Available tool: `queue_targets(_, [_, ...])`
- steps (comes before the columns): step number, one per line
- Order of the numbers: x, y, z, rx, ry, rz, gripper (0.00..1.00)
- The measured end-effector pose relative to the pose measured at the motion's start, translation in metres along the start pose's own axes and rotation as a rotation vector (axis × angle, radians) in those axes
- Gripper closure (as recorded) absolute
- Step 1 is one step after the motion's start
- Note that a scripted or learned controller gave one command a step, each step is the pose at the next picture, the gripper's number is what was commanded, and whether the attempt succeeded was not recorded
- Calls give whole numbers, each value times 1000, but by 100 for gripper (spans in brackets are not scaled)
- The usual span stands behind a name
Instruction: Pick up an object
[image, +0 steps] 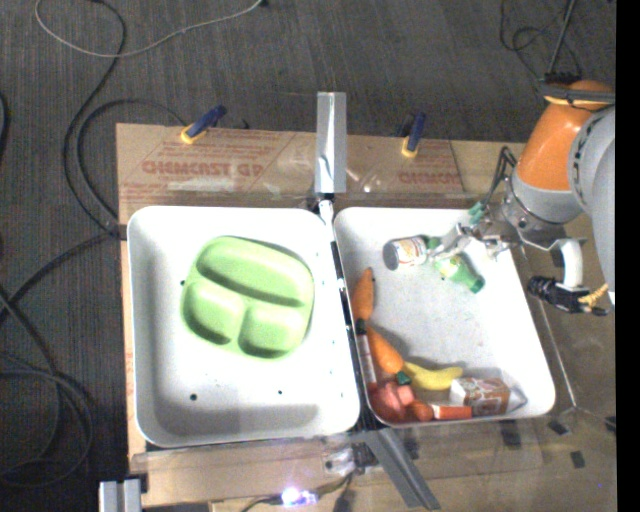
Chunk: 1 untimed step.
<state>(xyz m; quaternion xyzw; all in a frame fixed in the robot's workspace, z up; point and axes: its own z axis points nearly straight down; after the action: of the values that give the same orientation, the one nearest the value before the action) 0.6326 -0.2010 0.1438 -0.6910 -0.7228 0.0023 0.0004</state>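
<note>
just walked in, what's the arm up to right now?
The gripper is low over the far end of the right bin, at a small bottle lying on its side and a green item beside it. Whether it holds either one, I can't tell. Carrots, a banana and other toy food sit along that bin's left and near edges. The left bin holds a green divided tray, untouched.
</note>
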Motion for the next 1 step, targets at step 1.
queue_targets(1, [1,20,31,2,-3,16,0])
